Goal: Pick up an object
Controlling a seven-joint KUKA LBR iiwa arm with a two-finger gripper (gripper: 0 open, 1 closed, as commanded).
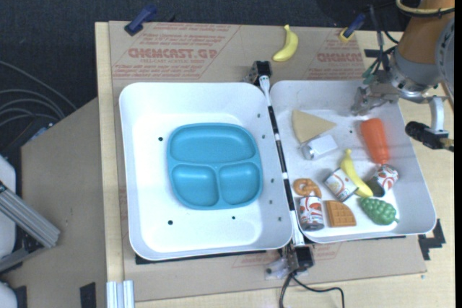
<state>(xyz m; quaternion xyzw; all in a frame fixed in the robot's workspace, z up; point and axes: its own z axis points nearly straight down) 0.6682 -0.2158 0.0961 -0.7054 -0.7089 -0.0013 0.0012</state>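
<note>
The arm comes in from the right and its hand [368,99] hangs over the far right corner of the right bin [422,187], low by the look of it, though I cannot tell from here whether it is spread or pressed together, and I see nothing held in it. The likeliest thing to pick is the carrot [375,140], which lies on the bin floor just beside the hand, on its near side and slightly right of it, long axis running front to back. To do this well, I judge the hand should come squarely over the carrot's middle, turn to close across its narrow width and not along its length, and go down far enough to get below its round sides. The cheese wedge [312,125] lies left of the carrot, and the banana [354,173] sits nearer still, both apart from it, so there is room.
</note>
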